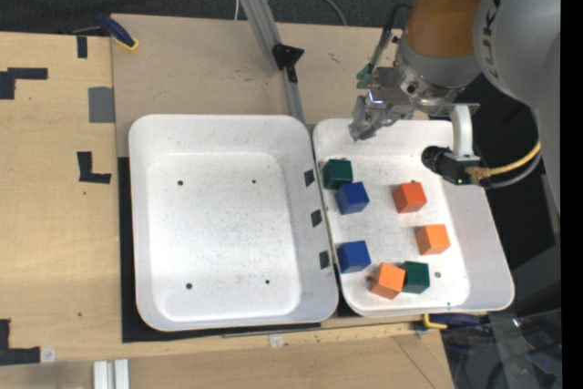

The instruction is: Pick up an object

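Camera view: gripper (363, 128) hangs over the far-left corner of the right bin (483, 232); whether it is spread or pressed together cannot be told. Nothing visible between its tips. Nearest below it, a dark green cube (338, 171), touching a blue cube (352, 197). Left bin (146, 196) sits alongside on the table (55, 223).

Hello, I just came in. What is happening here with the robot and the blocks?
The arm reaches in from the right, and its gripper hovers over the far edge of the right bin, holding nothing. Seven blocks lie in that bin: two blue, two green, two orange and one red-orange. The nearest to the gripper is a green block. Nothing has been picked up yet.
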